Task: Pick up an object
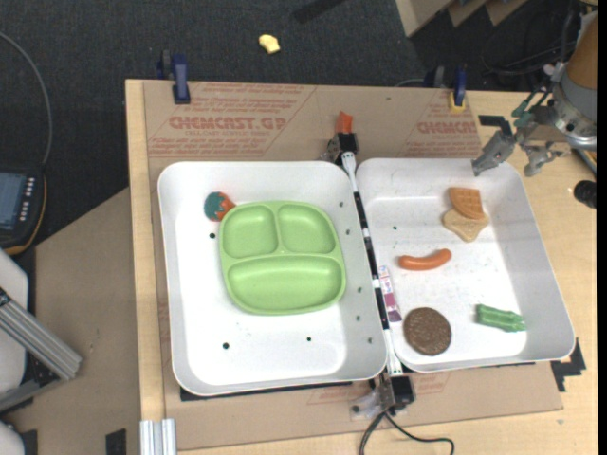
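Here, places are given relative to the green tray.
Green tray (pixel 282 257): a three-compartment divided plate lying flat in the left bin (pixel 185 330), roughly at its middle.
Small ball (pixel 218 205): red and teal, just beside the green tray's upper-left corner, in the same bin.
Right bin (pixel 541 263): touches the left bin along the seam just right of the green tray, and holds all the loose food pieces.
Toast pieces (pixel 465 212): an orange-brown slice overlapping a paler one, well to the right of the green tray, level with its upper edge.
Sausage (pixel 424 261): orange-red, curved, lying right of the green tray at about its mid-height.
Brown patty (pixel 428 331): round and dark, right of and below the green tray, near the seam.
Green piece (pixel 499 318): small and elongated, far right of the green tray, near the right bin's lower-right wall.
Jaws (pixel 515 157): spread apart and grasping nothing, above the right bin's upper-right rim, far right of and above the green tray, apart from every food piece.
Table (pixel 285 121): a brown board under both bins, clamped along the edge above the green tray.
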### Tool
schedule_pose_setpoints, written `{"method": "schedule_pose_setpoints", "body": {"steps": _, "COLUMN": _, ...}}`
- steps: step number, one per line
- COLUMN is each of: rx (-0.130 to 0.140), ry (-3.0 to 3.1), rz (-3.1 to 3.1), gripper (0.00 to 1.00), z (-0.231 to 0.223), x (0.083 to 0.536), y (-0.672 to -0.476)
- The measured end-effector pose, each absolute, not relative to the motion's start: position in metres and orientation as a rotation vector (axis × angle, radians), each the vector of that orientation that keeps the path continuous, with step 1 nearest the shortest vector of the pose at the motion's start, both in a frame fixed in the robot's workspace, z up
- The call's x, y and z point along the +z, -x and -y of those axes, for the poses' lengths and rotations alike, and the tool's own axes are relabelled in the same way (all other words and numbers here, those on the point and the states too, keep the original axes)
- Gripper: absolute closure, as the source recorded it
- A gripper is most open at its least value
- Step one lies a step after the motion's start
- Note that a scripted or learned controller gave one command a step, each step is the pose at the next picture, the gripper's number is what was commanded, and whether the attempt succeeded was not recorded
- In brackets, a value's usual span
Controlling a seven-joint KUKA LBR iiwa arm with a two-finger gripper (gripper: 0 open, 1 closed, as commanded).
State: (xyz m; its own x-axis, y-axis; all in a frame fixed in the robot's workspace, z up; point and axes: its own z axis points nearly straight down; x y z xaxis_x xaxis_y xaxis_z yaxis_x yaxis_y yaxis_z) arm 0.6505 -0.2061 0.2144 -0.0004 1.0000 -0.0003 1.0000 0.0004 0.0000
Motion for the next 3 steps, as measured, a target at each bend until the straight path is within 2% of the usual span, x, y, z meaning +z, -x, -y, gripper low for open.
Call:
{"method": "schedule_pose_setpoints", "body": {"steps": 1, "rx": -0.008, "ry": -2.226, "rz": -2.231, "gripper": 0.00, "z": 0.192, "x": 0.075, "y": -0.664}}
{"method": "schedule_pose_setpoints", "body": {"steps": 2, "rx": 0.001, "ry": -2.215, "rz": -2.221, "gripper": 1.00, "z": 0.194, "x": 0.096, "y": -0.668}}
{"method": "schedule_pose_setpoints", "body": {"steps": 3, "rx": 0.000, "ry": -2.218, "rz": -2.230, "gripper": 1.00, "z": 0.132, "x": 0.084, "y": -0.667}}
